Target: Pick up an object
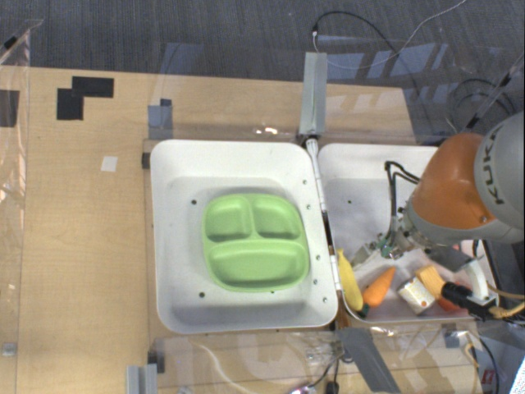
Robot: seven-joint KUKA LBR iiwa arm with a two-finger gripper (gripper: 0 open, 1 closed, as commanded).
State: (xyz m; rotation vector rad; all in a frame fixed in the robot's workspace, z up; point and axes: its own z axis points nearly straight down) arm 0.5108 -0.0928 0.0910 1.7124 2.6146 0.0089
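The arm is in the reaching step, its claw (384, 249) low in the right bin (361, 179) just above the toy carrot (378, 286) beside the banana (349, 281), its state impossible to tell, and the next move calls for settling squarely over one piece.

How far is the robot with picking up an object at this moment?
Done: the arm is over the right bin, its gripper low near the toys. In hand: nothing visibly held; the carrot and banana lie on the bin floor. Left: grasping and lifting one. The green tray sits in the left bin.
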